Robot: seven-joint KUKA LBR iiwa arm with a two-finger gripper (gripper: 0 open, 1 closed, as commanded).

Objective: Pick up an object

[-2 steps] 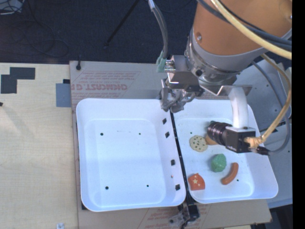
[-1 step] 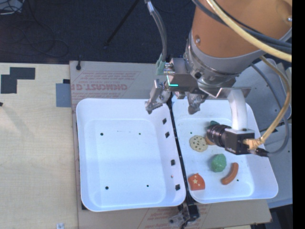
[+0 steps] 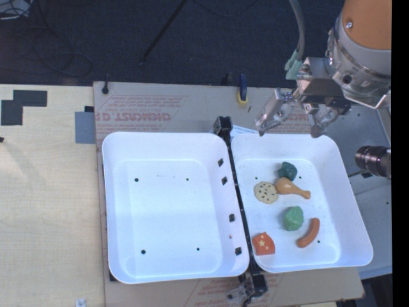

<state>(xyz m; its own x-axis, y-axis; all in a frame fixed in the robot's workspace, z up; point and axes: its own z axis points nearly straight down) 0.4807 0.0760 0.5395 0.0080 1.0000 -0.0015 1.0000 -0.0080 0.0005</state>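
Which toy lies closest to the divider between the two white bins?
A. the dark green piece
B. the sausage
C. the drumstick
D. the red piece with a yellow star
D: the red piece with a yellow star sits in the right bin, right beside the divider.

Toys (image 3: 289, 200) crowd right bin's (image 3: 345, 171) middle

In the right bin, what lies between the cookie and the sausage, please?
In the camera view, the light green piece lies between the cookie and the sausage, apart from both. The drumstick sits just above that line.
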